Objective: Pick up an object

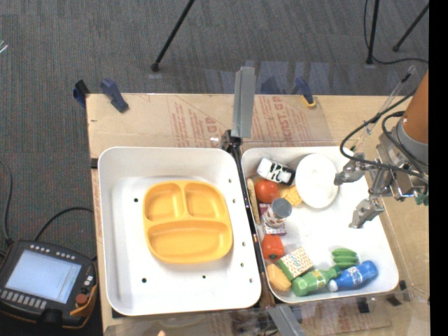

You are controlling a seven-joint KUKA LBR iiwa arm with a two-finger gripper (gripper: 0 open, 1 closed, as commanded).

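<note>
Objects crowd the right bin [389,254]: a white bowl [316,180], tomatoes [267,190], a jar [277,215], a green bottle [313,281] and a blue bottle [354,275]. Gripper [358,198] hangs over the bin's right side, fingers spread, pinching nothing. Left bin [119,271] holds a yellow tray [187,221].

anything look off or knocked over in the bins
Nothing looks spilled or broken. The right bin is a jumble: the blue bottle and green bottle lie on their sides, and a white plate rests tilted against the far items. The yellow tray sits flat in the left bin.
</note>
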